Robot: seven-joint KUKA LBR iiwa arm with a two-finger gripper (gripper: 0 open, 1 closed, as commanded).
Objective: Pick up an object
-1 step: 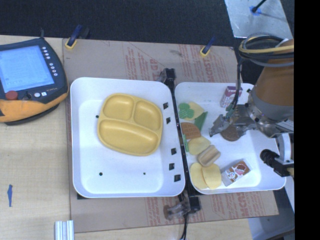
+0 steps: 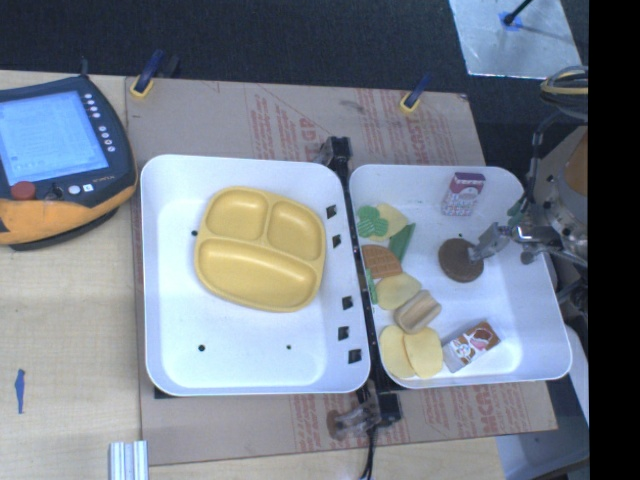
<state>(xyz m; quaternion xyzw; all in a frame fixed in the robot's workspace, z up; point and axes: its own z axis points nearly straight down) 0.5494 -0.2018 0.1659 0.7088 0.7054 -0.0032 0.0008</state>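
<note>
Brown round disc [image 2: 461, 260] lies flat in right bin [image 2: 535, 313], just beside gripper [image 2: 492, 241]. Gripper state: we cannot tell. We judge disc light, stiff, thin; take it across its rim.
</note>
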